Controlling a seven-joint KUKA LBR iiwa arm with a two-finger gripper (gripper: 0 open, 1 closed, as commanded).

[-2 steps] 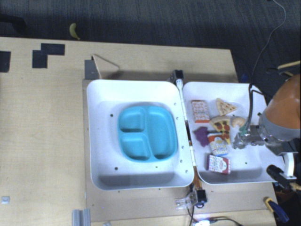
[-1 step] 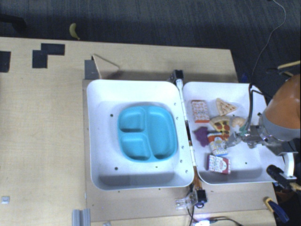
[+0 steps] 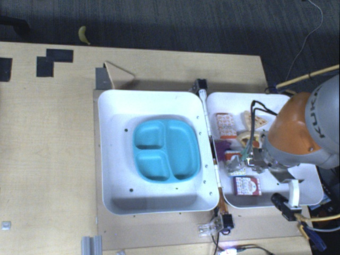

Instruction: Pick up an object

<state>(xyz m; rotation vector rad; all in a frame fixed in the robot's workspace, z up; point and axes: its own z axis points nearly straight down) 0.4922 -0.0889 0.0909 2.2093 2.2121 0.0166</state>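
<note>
Even, fairly bright light falls from above. The left white bin (image 3: 154, 102) glares along its upper rim, while a soft grey shadow pools along its lower inner wall. The dark carpet (image 3: 159, 12) at the top of the frame stays dim. The whole picture is slightly soft, and small items in the right bin (image 3: 313, 193) blur together.

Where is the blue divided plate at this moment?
The blue divided plate lies in the middle of the left white bin, in the centre of the camera view. The arm's gripper is over the right bin, apart from it.
</note>
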